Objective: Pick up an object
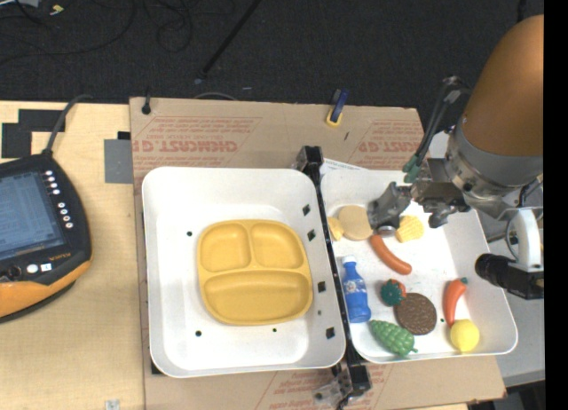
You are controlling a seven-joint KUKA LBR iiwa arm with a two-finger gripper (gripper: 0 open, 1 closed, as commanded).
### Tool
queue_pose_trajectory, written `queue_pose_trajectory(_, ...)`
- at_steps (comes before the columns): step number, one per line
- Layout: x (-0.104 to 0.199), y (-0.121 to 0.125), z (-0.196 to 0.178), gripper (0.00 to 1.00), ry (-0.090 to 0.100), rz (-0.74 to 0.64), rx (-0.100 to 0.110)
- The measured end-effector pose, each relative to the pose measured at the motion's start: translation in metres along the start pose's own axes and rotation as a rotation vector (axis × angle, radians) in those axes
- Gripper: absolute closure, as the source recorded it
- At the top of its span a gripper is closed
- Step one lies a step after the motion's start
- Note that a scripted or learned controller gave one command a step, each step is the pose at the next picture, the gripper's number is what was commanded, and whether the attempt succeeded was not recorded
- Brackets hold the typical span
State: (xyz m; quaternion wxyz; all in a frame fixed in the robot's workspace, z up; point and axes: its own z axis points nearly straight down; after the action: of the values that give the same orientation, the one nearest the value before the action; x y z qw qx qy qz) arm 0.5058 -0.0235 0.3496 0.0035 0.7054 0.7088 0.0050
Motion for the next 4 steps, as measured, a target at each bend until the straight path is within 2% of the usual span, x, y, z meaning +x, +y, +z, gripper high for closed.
queue_pose_trajectory(1, -0.001, 0.000, -0.001, 1.00, -0.002, 0.001, 0.016)
queue_pose_trajectory(2, 0.052, -0.030, -0.060, 1.00, 0.000, -0.001, 0.009)
queue_pose_trajectory(3, 0.017, -0.031, 0.038, 1.00, -0.004, 0.009, 0.023)
queue_pose_trajectory(4, 0.041, -0.036, 0.170, 1.00, -0.001, 0.004, 0.030)
